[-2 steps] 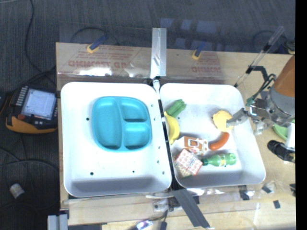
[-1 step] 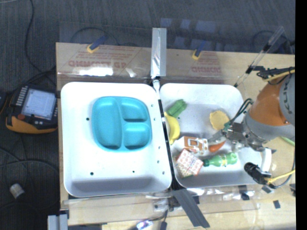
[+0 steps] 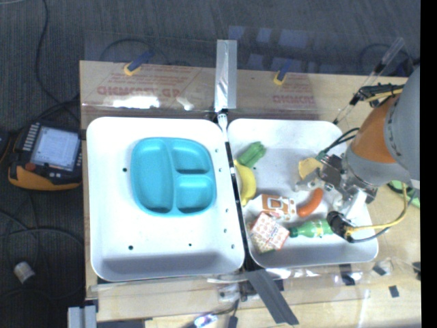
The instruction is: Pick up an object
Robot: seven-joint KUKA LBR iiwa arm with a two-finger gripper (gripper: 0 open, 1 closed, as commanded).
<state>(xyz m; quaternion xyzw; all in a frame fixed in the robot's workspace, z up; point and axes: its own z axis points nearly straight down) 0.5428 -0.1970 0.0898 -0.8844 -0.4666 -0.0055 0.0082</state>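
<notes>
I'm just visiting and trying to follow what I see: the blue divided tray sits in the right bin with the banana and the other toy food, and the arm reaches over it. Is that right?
Not quite. The blue divided tray lies in the left bin, by itself. The banana and the other toy food are in the right bin, where the arm reaches in, as the camera view shows.

Turquoise tray (image 3: 172, 175) in white bin (image 3: 109, 251); yellow banana (image 3: 246, 182); green bottle (image 3: 311, 229); orange-red sausage (image 3: 309, 203).
</notes>
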